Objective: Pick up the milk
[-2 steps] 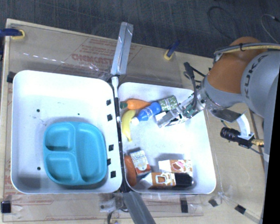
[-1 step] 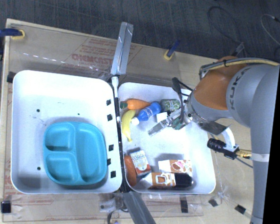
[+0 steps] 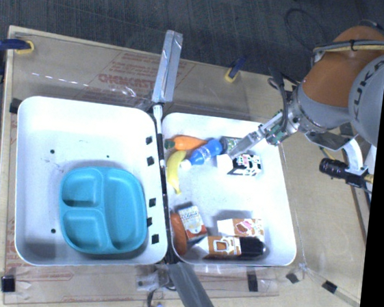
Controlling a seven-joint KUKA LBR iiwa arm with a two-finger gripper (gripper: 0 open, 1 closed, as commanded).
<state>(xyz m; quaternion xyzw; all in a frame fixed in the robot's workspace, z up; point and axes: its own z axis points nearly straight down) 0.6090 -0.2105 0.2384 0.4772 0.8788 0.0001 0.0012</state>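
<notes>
White plastic makes up both shallow bins on the tabletop (image 3: 317, 267). In the left bin (image 3: 32, 165) we see a turquoise compartment tray (image 3: 103, 209) lying toward five o'clock of the bin's middle.

The right bin (image 3: 279, 207) holds the rest. The milk (image 3: 247, 165), a small carton with black cow patches on white, lies toward one o'clock of that bin's centre, near the far wall. Just at its ten o'clock sits a blue bottle (image 3: 206, 151) with a white cap, and beyond that, at nine o'clock of the bottle, an orange carrot (image 3: 186, 142). A yellow banana (image 3: 174, 170) runs along the bin's left wall, below the carrot. Toward six o'clock of the bin we find a small snack packet (image 3: 191, 219), a pale carton (image 3: 242, 227) with brown print, and a dark bottle (image 3: 236, 247) with an orange label lying along the near wall. An orange thing is partly hidden under the packet; we cannot tell what it is.

The grey arm comes in from three o'clock, its orange band (image 3: 339, 70) high at the upper right. The pincer (image 3: 239, 146) slants down into the right bin, its tip just at eleven o'clock of the milk, close to the carton's upper edge. We cannot tell how it is set, nor whether it touches the carton.
</notes>
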